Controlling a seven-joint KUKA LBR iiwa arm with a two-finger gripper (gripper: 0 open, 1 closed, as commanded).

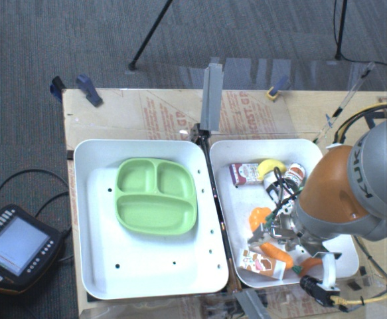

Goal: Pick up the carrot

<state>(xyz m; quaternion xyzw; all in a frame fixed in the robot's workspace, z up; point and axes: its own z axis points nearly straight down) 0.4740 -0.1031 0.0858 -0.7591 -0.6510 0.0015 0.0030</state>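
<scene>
In the lower right of the frame, the carrot [276, 252] is seen lying in the right bin [226, 198] (beside a small carton [261, 262]), long axis running lower-right, apparently just below the claw [271, 230], whose opening cannot be told.

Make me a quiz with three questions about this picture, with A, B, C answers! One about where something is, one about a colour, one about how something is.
1. Where is the carrot?
A. right bin
B. left bin
C. floor

2. What colour is the divided plate?
A. red
B. green
C. blue

3. How does the plate lie?
A. flat in the left bin
B. standing on edge
C. stacked on the carrot

Answers: 1 A, the carrot lies in the right bin beside the gripper. 2 B, it is light green. 3 A, its compartments face up.
</scene>
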